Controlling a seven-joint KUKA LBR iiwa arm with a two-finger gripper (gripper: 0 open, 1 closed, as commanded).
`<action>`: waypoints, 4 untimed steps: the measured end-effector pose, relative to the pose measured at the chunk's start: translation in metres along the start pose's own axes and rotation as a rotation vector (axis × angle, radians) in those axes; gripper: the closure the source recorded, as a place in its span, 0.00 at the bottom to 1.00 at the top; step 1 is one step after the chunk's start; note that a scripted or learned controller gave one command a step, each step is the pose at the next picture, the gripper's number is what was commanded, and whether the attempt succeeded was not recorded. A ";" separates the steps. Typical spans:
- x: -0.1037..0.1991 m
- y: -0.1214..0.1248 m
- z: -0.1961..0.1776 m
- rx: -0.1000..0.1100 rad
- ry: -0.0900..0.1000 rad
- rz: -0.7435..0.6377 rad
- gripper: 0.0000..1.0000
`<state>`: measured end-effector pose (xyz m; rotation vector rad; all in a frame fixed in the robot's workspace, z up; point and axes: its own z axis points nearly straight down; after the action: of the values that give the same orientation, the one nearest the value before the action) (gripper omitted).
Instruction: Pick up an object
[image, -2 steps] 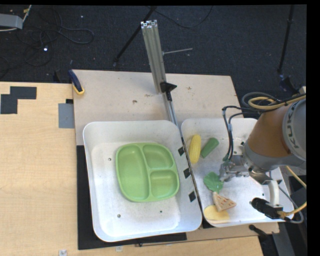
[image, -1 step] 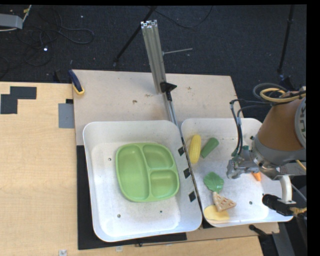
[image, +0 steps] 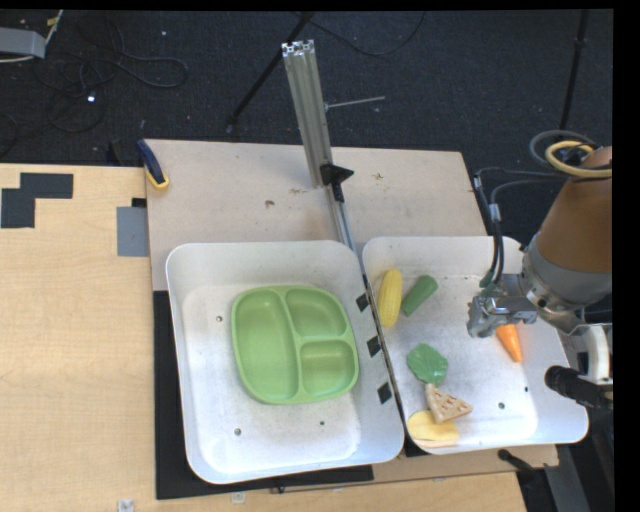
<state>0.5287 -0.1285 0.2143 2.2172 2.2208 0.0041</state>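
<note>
Two shallow white bins sit side by side on the table, the left bin (image: 195, 300) and the right bin (image: 540, 420), meeting along a shared inner wall.

In the left bin lies a light green divided plate (image: 295, 343) with three compartments, roughly at the bin's middle and a little toward the inner wall.

The right bin holds the small toy foods. A yellow corn cob (image: 389, 296) lies close to the bin's inner wall, in the far half, and a green pickle-like piece (image: 418, 294) lies just beside it, tilted, the two nearly touching. Nearer the front, a darker green leafy piece (image: 428, 362) rests apart from them. At the front edge, near the inner corner, a tan wedge like a slice of bread or cheese (image: 447, 404) leans on a pale yellow rounded piece (image: 432, 430).

The grey arm with its orange band reaches in over the right bin's outer side. Its gripper (image: 494, 318) hangs low over the bin floor, toward the outer half. An orange carrot (image: 511, 342) lies just beside and below the metal of the gripper, pointing toward the front edge. Whether the jaws are open or closed cannot be told from here, nor whether the carrot is between them.
</note>
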 end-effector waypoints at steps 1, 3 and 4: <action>-0.001 0.000 -0.011 0.004 0.001 0.001 1.00; 0.112 -0.002 -0.014 0.006 0.002 -0.004 1.00; 0.169 -0.005 -0.004 0.009 0.002 -0.003 1.00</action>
<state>0.5236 0.0406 0.2182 2.2195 2.2303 -0.0037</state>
